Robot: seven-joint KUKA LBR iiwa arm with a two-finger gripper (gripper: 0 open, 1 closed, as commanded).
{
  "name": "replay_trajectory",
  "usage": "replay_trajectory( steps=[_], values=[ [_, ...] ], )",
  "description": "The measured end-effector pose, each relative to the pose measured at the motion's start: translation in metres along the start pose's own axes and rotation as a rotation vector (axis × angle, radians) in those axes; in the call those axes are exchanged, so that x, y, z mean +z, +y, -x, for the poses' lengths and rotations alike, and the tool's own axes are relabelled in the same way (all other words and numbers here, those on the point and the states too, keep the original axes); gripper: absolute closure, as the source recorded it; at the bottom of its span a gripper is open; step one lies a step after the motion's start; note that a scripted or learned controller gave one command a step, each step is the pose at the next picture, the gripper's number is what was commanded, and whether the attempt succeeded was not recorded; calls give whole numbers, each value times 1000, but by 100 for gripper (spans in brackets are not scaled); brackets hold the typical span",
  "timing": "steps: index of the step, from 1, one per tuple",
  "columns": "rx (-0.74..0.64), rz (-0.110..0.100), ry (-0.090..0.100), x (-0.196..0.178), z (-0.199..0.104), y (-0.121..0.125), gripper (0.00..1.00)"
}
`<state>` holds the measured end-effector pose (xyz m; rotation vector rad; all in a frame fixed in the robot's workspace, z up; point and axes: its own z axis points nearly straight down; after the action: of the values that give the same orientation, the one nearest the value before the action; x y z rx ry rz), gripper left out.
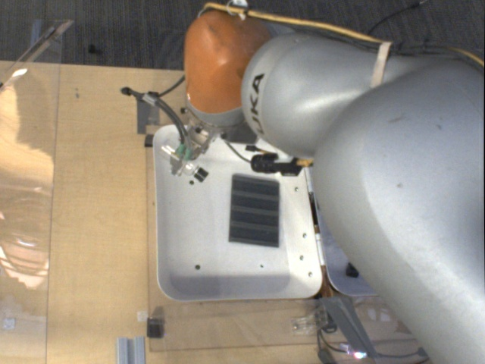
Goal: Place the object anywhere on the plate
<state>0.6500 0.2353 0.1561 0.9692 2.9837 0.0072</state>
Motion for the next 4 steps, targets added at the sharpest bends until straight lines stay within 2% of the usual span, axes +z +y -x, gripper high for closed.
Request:
replay_trajectory(
  steps=[1,2,3,4],
  values=[
    [-388,5,-5,63,-49,-81,100],
    [-757,-8,-10,65,-14,-35,100],
    [-1110,-4,1,45,-102,-85,100],
    [-1193,4,-5,-48,-42,-52,100]
  ],
)
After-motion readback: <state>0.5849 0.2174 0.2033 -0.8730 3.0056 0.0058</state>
